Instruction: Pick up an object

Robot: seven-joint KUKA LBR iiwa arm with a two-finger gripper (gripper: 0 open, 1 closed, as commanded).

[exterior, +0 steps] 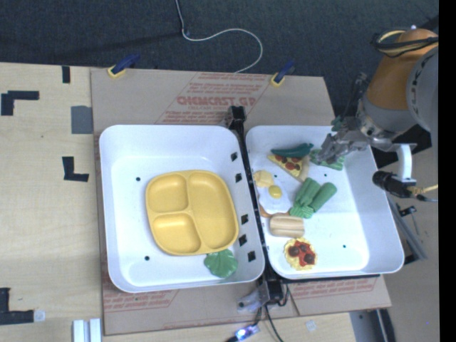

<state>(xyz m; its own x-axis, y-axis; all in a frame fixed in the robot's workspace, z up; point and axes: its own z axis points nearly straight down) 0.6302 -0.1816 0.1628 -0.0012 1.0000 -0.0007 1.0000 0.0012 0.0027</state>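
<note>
The right bin (370, 251) holds several toy foods: a dark green pepper-like piece (291, 150), a pizza slice (288, 164), a yellow egg-like piece (266, 180), a green bundle (312, 197), a hot dog bun (286, 225) and a small round pizza (301, 254). My gripper (332, 151) hangs low over the back of the right bin, just right of the dark green piece and the pizza slice. A small green thing shows at its tip, but I cannot make out whether it is gripped.
The left bin (121, 191) holds a yellow divided plate (191, 211) and a green leafy toy (221, 263) at its front right corner. The arm (399, 84) enters from the upper right. A black divider (246, 184) runs between the bins.
</note>
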